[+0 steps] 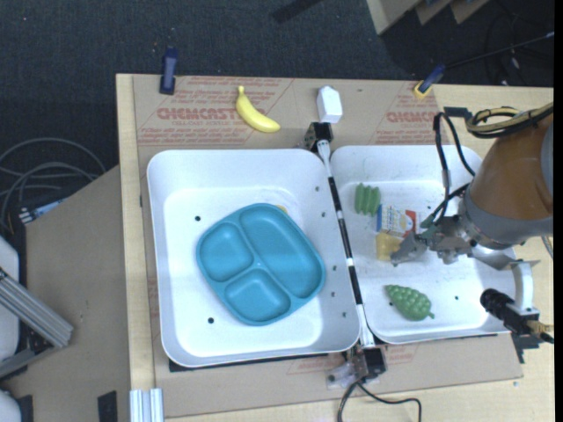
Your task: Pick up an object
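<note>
Divided plate (259, 263) in left bin (167, 183), toys (410, 301) in right bin (413, 161).

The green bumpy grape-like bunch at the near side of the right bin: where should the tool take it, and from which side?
Probably across its narrow width, near the middle of the green bunch, coming straight down from above. It lies flat on the right bin floor, elongated left to right, with bare floor around it. The tool hangs just above it in the picture, near the yellow item.

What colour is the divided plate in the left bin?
Blue, a light sky blue; the divided plate shows clearly in the camera view.
</note>
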